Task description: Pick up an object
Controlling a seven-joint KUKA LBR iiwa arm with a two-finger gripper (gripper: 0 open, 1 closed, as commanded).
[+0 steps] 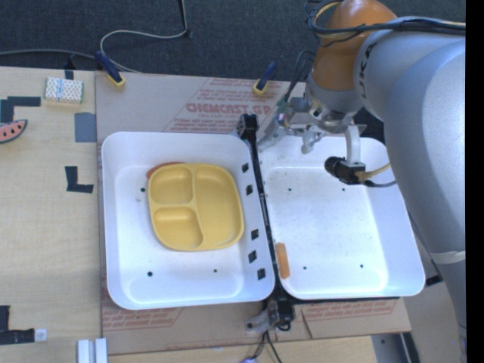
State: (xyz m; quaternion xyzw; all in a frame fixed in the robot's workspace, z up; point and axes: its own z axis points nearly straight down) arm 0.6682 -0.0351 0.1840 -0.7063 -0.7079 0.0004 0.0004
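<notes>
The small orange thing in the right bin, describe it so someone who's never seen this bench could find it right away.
Start at the right white bin, the one under the grey arm. Follow its left wall, beside the black divider between the bins, down toward the near corner. There lies a small orange object, short and stubby, far smaller than the yellow divided plate in the left bin.

Two white bins [121, 278] sit side by side. One yellow tray [195, 206] lies in the left bin, one small orange piece [282, 259] in the right.
</notes>
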